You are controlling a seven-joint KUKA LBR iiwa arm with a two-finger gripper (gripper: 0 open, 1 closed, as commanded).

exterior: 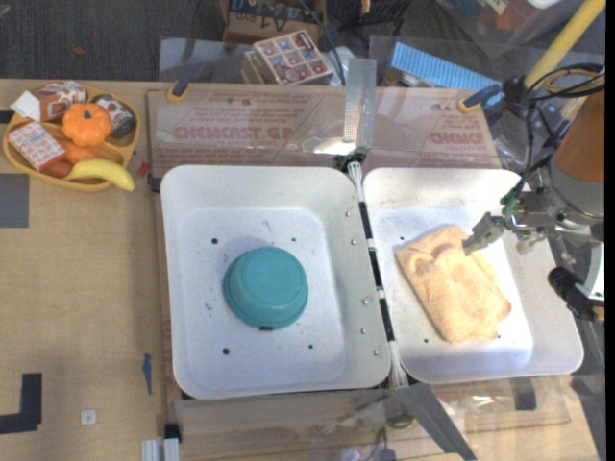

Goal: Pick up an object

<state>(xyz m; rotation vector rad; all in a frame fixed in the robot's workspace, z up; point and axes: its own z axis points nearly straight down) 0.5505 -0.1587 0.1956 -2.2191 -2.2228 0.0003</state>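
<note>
Over the right bin [562, 353], reaching in from the right edge: the grey arm [581, 176] with its hand [495, 229] poised at the upper right corner of a tan cloth [454, 281].

Seen from the one fixed camera above the counter [77, 296]: tan cloth lying rumpled and flat in the right bin, slanting from upper left to lower right; one dark finger [478, 237] just touching or just above the cloth's top edge, nothing visibly clamped, grip state impossible to tell. In the left bin [192, 200], a teal bowl [266, 287] turned upside down, well apart from the hand. At far left on the counter, a yellow tray [19, 152] with toy food, including an orange pumpkin [87, 124] and a banana [102, 172].
</note>
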